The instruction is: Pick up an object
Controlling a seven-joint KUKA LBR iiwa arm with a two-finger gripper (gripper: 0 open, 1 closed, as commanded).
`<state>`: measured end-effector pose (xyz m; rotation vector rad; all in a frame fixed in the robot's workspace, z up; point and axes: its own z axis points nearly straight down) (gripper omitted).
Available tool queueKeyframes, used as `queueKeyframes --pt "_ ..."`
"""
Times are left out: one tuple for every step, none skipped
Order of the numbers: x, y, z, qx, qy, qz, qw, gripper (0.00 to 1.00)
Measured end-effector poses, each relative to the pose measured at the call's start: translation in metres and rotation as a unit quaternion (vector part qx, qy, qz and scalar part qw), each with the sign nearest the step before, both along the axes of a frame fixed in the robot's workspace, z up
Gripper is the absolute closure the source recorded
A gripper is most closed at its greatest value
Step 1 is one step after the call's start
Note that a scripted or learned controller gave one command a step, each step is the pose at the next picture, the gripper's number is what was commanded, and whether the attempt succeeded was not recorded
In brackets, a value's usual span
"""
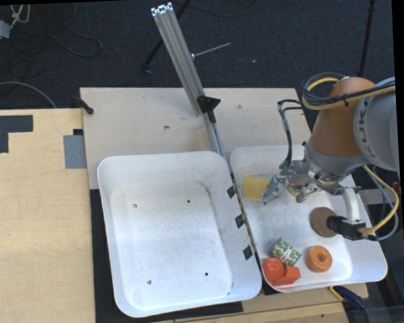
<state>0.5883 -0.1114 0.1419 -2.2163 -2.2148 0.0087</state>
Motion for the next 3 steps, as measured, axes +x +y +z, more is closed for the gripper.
queueKeyframes --pt "0.000 0.001 -0.052 -0.0010 -0.004 0.000 1.0000 0.00" --pt "0.000 -0.001 -0.039 -0.0006 -0.004 -0.004 1.0000 1.00" --pt "-0.004 -0.006 0.004 -0.0009 -0.005 -0.003 1.0000 1.00"
